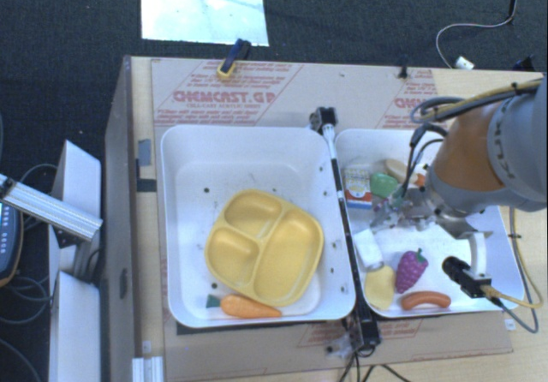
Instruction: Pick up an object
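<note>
My gripper [392, 211] is down in the right bin [505, 262], in its upper middle, under the grey arm with its orange band. Just above it lie a green object [384, 185], a white and orange carton [358, 185] and a tan piece [396, 167]. Below it are a white block [368, 247], a purple bunch of grapes [411, 269], a yellow fruit [379, 286] and a red sausage [425, 300]. I see nothing held in the gripper.
The left bin [193, 192] holds a yellow divided plate [265, 247], an orange carrot [250, 307] and a small green piece [212, 301]. A black-and-white divider rail [338, 192] runs between the bins. The cardboard bench top [257, 93] lies beyond.
</note>
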Available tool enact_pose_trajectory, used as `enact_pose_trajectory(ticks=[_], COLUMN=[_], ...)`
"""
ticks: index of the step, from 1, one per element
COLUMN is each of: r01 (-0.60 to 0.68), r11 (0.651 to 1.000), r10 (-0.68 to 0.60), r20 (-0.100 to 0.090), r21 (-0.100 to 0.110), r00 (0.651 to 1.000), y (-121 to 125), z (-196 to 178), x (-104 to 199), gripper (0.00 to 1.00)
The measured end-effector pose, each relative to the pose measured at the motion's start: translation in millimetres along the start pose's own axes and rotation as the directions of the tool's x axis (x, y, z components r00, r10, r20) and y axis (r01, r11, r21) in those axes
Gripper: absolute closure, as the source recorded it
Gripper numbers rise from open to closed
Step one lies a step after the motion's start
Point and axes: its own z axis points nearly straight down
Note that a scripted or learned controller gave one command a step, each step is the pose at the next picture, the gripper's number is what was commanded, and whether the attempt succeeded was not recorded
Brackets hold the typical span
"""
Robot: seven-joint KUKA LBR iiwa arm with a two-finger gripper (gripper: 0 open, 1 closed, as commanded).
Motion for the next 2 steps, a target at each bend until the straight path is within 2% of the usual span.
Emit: enact_pose_trajectory(ticks=[1, 2], r01=[-0.003, 0.0], r11=[1.0, 1.0], r10=[0.003, 0.0], r20=[0.0, 0.0], r21=[0.003, 0.0], r00=[1.0, 1.0], y=[-53, 26], z=[11, 10], x=[-16, -4], gripper=[0.0, 0.0])
